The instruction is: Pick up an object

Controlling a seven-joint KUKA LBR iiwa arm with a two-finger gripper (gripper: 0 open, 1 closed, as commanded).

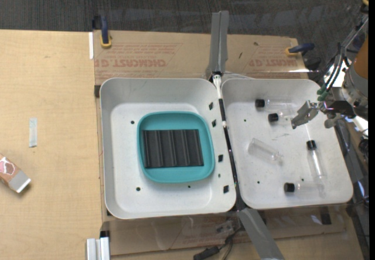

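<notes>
1. Bench [47,77]: bare wood, carrying two white bins side by side.
2. Left bin [117,136]: holding a teal tray [174,147] with a dark ribbed insert at its centre.
3. Right bin [334,188]: scattered with clear tubes bearing black caps, all lying flat and apart from each other.
4. Arm [357,77]: reaching in from three o'clock, hanging over the right bin's upper right corner.
5. Gripper [306,113]: at about two o'clock in the right bin, nothing seen between its fingers; open or closed, cannot tell.
6. Nearest tube [278,106]: lying just at nine o'clock of the gripper, black cap [260,102] at its far end; another tube [315,162] at five o'clock.
7. Step in hand, by judgement: approach, nothing lifted yet. Next move likely calls for centring over one tube, straddling it across its width, then closing; clear, round plastic may roll or slip.
</notes>
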